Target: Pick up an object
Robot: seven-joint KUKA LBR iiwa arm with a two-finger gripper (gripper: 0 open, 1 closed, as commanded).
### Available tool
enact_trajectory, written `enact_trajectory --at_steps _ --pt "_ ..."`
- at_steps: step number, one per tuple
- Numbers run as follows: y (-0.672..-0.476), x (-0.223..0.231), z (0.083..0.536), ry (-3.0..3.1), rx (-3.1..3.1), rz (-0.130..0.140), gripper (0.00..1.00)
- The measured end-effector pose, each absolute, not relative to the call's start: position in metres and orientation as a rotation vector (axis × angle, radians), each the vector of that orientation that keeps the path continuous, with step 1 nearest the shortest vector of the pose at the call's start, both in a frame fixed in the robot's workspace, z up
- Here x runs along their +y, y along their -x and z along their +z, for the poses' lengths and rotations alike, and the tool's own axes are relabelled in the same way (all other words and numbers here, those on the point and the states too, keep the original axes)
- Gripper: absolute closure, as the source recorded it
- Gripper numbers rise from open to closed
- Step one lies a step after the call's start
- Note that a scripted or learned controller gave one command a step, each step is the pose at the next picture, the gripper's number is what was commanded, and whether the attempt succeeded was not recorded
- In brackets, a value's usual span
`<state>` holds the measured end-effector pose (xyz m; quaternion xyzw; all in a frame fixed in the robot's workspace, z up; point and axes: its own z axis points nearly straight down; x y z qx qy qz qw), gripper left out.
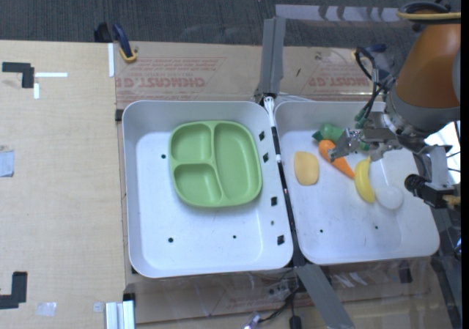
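**Gripper low over the toy food in the right bin**

From the camera view, we see the two white bins side by side on the bench (58,210). The left bin (146,239) carries a green divided plate (216,163), lying flat near its far half and well apart from anything the arm is working on.

The right bin (322,243) holds the candidates for the pick, all gathered in its far half. A pale yellow rounded piece (306,168) lies by itself nearest the divider. Just beside it to the right sit an orange carrot (335,159) with a green leafy top (327,132), and past that a yellow banana (364,181) touching a white rounded object (390,196).

The arm (432,56) reaches in from the right, its orange band above the wrist, and the gripper (359,143) hangs close over the cluster, between the carrot and the top of the banana. We judge it is placed there because the objects crowd together at that spot, giving the program its best chance of a catch. The metal parts overlap the toys from this slant, so we cannot tell how the gripper is set, nor whether anything is caught in it. Every object appears to rest on the bin floor, so we judge the pick not yet made.
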<state>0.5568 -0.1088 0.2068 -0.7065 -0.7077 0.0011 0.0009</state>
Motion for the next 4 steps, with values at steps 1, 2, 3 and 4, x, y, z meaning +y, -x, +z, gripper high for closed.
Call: enact_trajectory --at_steps 1,2,3,4 --pt "-0.535 -0.111 0.254 2.263 -2.180 0.002 0.00" --pt "-0.607 -0.143 0.111 2.348 -2.086 0.004 0.00" --pt "-0.643 -0.120 0.092 2.253 -2.192 0.001 0.00" --pt "-0.643 -0.121 0.101 2.253 -2.194 0.002 1.00"
